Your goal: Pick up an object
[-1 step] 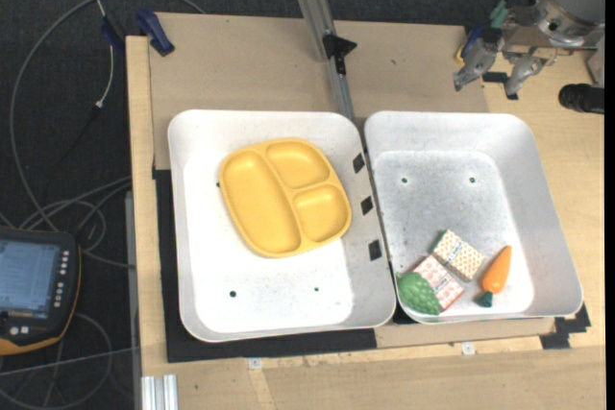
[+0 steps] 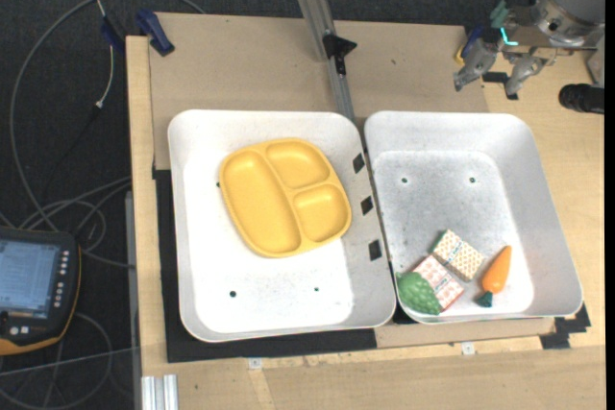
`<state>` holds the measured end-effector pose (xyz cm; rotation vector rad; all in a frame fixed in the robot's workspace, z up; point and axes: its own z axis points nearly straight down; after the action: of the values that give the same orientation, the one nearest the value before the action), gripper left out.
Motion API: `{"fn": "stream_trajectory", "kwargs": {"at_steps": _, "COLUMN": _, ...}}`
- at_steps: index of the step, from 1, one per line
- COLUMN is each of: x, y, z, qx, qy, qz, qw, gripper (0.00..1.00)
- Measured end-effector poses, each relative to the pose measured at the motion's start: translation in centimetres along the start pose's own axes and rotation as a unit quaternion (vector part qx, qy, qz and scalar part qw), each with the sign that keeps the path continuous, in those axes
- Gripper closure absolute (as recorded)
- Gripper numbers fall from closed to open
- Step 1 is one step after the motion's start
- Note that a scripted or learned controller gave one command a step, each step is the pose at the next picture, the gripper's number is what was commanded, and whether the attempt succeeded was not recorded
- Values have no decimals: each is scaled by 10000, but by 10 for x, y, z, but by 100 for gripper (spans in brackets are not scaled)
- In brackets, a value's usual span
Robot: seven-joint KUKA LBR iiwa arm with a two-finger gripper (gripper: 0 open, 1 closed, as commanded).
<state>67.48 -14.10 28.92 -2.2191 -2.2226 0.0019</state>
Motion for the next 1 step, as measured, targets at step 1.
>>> {"fn": "stream_trajectory", "kwargs": {"at_steps": 1, "x": -8, "y": 0, "z": 47, "qx": 22, "qy": 3, "qz": 11, "qw": 10000, "gripper": 0}}
